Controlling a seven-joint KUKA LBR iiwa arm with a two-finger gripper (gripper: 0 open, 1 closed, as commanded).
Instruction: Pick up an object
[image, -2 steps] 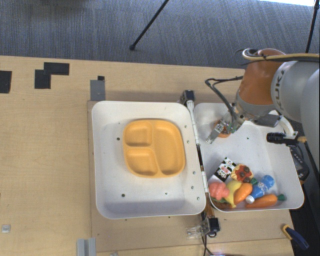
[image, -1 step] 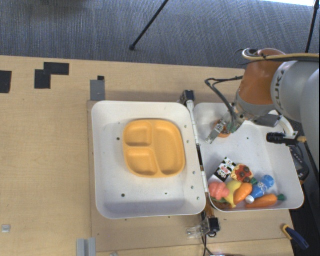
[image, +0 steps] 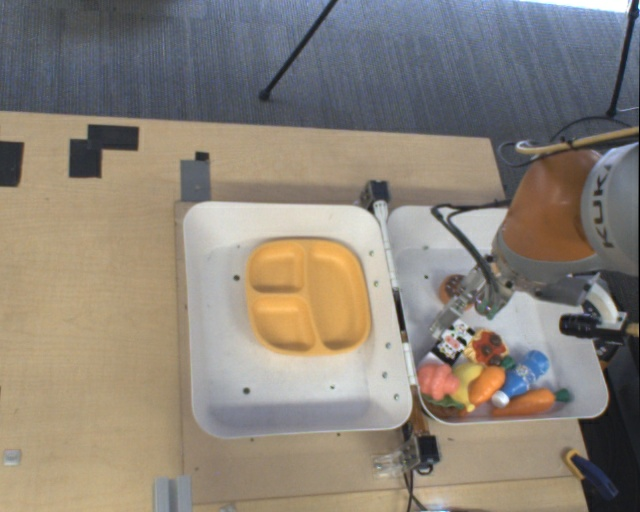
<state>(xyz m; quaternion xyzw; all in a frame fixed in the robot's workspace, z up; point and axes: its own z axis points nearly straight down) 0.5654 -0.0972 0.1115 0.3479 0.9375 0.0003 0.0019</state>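
The bench (image: 100, 300) carries two bins. The right bin (image: 420, 230) heaps toys (image: 485, 378) in its near corner, within reach. Above that heap hangs the gripper (image: 468, 300); whether it grasps anything, I cannot tell.

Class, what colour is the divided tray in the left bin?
Yellow-orange; the divided tray shows best in the camera view.

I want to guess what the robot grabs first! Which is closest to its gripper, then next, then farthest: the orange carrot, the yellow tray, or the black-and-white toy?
From the gripper:
1. Black-and-white toy, just below it in the right bin.
2. Orange carrot, at that bin's lower edge.
3. Yellow tray, across in the left bin.
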